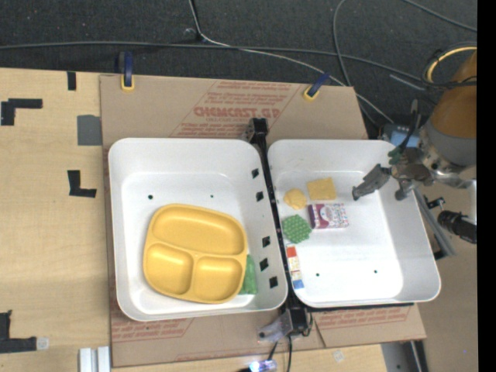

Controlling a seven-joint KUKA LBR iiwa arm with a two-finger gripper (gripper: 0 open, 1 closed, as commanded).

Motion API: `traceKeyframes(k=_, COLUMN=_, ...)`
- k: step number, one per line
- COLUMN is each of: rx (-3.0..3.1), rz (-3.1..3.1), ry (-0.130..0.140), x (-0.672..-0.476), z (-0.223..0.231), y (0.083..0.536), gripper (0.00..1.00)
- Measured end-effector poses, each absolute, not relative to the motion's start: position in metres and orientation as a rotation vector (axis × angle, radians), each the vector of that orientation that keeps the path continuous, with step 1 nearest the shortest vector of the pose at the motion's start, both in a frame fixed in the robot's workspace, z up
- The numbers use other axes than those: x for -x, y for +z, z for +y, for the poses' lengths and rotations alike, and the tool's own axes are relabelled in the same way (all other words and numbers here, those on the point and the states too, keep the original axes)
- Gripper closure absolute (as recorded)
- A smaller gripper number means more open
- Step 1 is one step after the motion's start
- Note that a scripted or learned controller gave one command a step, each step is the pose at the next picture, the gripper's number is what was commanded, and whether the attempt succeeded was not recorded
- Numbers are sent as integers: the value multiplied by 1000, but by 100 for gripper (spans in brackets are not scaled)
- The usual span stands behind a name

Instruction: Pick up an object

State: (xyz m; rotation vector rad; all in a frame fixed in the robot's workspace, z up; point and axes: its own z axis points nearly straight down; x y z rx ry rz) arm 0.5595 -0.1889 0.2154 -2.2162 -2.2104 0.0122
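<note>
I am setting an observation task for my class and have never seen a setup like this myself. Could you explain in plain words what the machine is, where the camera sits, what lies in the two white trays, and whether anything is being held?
This is a single picture from a camera fixed above a bench, looking down at a slant. The machine is a robot arm, grey with an orange band, reaching in from the right. Its tool has two fingers and hangs over the right bin; nothing is seen between them, so nothing is held.

The left bin holds a yellow divided tray with a green item tucked at its right edge.

The right bin holds small things near its left side: a yellow square block, a yellow rounded piece, a purple and white packet, a green round object and a slim packet along the wall.

The robot's job is to pick one up.
</note>
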Motion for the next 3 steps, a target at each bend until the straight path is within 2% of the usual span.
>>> traceKeyframes(k=1, rx=2220, rz=-2222, ry=2, x=-562, z=-189, y=222, gripper=0)
traceKeyframes(k=3, rx=2218, rz=-2219, ry=6, x=-553, z=-192, y=132, gripper=0)
